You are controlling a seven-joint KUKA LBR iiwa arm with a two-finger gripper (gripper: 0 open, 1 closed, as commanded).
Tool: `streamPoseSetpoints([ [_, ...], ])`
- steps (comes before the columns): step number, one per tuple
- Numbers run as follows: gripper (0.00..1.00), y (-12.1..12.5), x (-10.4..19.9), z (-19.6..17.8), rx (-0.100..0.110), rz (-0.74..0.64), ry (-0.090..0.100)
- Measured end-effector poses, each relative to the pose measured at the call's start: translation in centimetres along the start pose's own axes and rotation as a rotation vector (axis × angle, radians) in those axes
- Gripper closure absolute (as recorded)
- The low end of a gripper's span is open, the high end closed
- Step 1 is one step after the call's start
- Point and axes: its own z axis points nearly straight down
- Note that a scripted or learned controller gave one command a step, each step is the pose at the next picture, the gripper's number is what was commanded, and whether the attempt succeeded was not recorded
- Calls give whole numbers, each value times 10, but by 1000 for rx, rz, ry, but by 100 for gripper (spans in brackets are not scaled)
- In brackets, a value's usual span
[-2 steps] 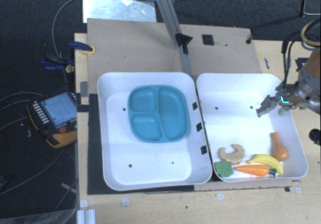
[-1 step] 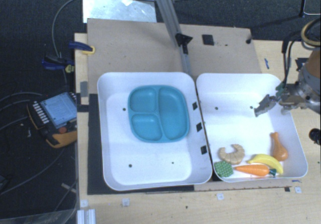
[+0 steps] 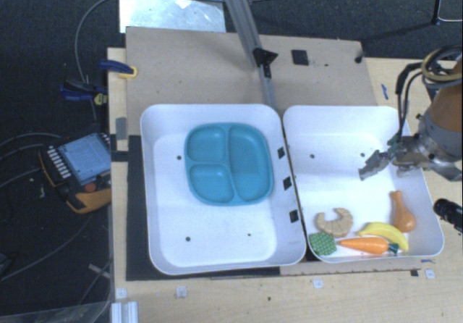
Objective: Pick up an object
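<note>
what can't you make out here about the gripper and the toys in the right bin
- Gripper: small and blurred in the camera view; open or shut cannot be told.
- Arm: cut off by the right edge.
- Green toy: too small to identify, at the right bin's front wall.
- Banana: partly covered by the carrot.

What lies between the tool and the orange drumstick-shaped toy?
Bare white bin floor separates the tool from the orange drumstick-shaped toy in the camera view.

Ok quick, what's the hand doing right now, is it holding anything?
Hand: above the right bin, nothing visible between its fingers; open or closed cannot be told.
</note>
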Motion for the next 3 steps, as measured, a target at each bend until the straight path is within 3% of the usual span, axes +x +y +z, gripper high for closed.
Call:
streamPoseSetpoints([
  [2, 0, -17, -7, 99, 1, 1, 1],
  [3, 100, -15, -7, 86, -4, -1, -1],
])
